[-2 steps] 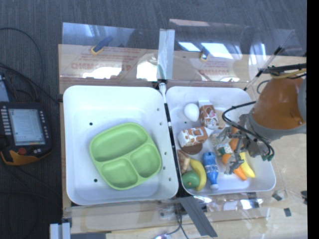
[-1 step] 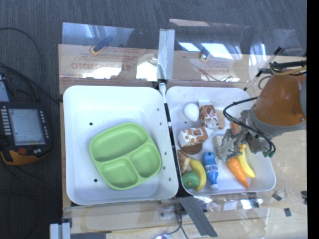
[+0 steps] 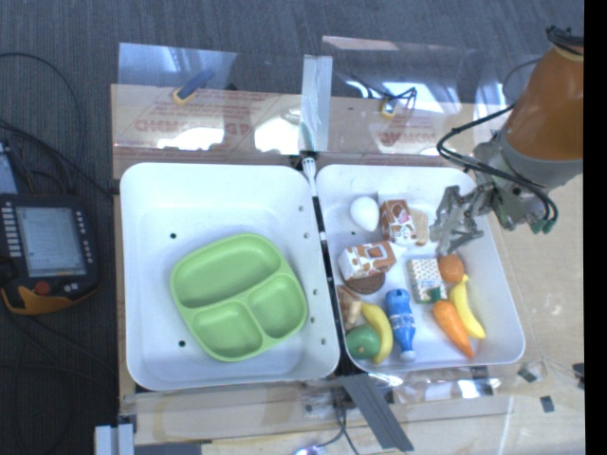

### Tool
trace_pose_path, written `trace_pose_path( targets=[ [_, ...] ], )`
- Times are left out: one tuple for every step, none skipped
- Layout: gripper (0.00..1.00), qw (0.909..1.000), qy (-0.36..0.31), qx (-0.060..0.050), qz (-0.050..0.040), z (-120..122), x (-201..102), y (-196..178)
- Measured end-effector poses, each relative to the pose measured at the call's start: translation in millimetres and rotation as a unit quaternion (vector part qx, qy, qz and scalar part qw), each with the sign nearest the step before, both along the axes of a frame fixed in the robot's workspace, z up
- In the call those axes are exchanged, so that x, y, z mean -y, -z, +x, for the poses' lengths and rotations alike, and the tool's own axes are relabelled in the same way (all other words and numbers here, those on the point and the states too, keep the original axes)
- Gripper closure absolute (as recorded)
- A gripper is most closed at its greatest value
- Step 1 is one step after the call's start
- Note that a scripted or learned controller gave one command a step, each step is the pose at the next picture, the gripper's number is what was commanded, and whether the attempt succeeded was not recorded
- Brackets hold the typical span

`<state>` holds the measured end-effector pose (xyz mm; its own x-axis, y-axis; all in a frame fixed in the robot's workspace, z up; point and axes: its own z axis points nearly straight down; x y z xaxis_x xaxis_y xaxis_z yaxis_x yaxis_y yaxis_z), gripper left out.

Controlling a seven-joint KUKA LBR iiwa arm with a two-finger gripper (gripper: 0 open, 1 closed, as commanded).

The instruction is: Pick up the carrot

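Two shallow white bins sit side by side on the desk. The left bin (image 3: pixel 142 216) holds a green divided plate (image 3: pixel 239 296). The right bin (image 3: pixel 512 320) is crowded with toy food, and the carrot (image 3: pixel 453 328) lies near its front right corner, a small orange cone slanting with its tip toward the front edge. A yellow banana (image 3: pixel 468 310) lies just beside it on the right, apparently touching, and a small box (image 3: pixel 426 278) sits just behind its thick end. The carrot looks like light, rigid plastic with a smooth, possibly slippery skin; the thicker upper half seems the surest place to grip, across its width. The claw (image 3: pixel 456 224) hangs over the right bin's back right area, apart from the carrot and holding nothing, but its dark fingers blur together, so I cannot tell how far open it is. The grey and orange arm (image 3: pixel 555 102) is cut off at the right, and the neighbours may hide part of the carrot.
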<state>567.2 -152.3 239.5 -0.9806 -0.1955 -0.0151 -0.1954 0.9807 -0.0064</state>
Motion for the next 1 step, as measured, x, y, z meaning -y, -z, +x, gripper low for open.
trace_pose_path(
  targets=[
    [1.0, 0.9977, 0.068, 0.002, -0.001, -27.8, 60.3, 127.9]
  ],
)
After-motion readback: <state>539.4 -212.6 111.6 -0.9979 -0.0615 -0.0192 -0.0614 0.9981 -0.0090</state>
